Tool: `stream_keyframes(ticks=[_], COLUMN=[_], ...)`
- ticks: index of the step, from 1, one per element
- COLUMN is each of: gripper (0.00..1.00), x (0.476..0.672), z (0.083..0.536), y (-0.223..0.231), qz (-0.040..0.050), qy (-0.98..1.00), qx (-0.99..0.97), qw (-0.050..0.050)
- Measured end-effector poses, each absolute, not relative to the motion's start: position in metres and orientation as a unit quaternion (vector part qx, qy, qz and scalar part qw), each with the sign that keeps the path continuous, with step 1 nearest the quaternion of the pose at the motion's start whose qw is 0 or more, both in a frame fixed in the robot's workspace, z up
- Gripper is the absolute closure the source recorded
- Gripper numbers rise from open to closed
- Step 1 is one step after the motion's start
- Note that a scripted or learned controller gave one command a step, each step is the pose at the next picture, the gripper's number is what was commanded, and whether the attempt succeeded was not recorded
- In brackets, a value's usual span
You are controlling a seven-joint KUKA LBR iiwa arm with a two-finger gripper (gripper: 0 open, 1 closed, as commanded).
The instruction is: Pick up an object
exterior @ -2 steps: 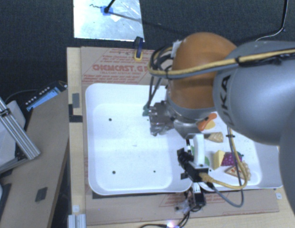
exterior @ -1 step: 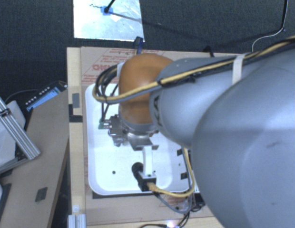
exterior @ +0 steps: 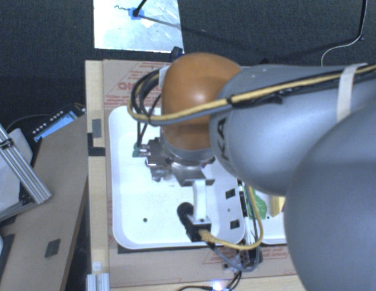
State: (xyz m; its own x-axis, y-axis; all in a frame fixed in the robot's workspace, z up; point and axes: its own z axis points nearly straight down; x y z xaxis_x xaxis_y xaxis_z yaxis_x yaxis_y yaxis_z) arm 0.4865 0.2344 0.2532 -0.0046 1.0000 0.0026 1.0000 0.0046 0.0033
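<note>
Two candidate objects, one green [exterior: 258,207] and one yellow [exterior: 276,205], peek out under my arm [exterior: 309,162] near the seam of the white bins [exterior: 124,180]; both look small and light, best pinched across the middle. My gripper's [exterior: 156,162] state I cannot tell

You've got a grey arm [exterior: 297,162] w/ orange band [exterior: 194,99] mid-frame; yellow cable [exterior: 176,113] across it; white bin [exterior: 124,180] at lower left; green item [exterior: 258,208] lower right; tan bench [exterior: 54,187] at left.
</note>
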Motion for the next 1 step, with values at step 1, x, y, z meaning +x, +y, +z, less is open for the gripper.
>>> stream_keyframes(ticks=[1], gripper=[1.0], x=[0.4881], z=[0.3798], y=[0.2346], qz=[0.0077], qy=[0.709], qx=[0.705], qw=[0.002])
